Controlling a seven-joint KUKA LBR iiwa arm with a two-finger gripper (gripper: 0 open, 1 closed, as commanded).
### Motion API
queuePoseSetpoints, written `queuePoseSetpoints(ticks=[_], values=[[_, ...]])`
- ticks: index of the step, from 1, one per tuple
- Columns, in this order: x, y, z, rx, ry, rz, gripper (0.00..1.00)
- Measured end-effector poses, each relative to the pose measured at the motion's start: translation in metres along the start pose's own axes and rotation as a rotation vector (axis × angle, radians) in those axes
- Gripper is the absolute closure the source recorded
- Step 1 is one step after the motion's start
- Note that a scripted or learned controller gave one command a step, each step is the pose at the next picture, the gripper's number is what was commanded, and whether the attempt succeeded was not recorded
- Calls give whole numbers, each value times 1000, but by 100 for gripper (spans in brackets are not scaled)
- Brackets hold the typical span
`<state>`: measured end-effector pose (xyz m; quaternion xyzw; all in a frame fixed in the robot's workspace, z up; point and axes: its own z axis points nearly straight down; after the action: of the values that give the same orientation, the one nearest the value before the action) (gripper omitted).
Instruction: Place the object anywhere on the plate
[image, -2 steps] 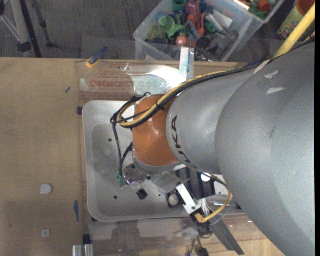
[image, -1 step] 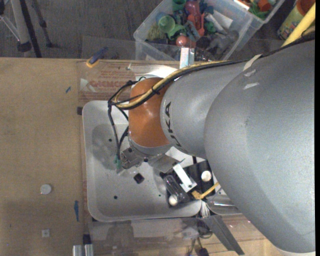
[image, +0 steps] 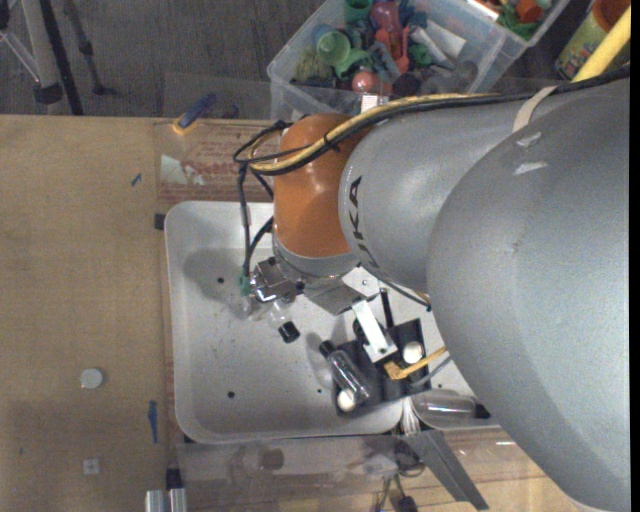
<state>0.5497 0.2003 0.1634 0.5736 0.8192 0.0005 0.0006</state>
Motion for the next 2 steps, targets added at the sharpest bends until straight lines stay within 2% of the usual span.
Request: queuePoseSetpoints(ticks=[1, 2], values=[[38, -62, 48, 8, 1, 331, 100], [38, -62, 48, 7, 1, 331, 0]])
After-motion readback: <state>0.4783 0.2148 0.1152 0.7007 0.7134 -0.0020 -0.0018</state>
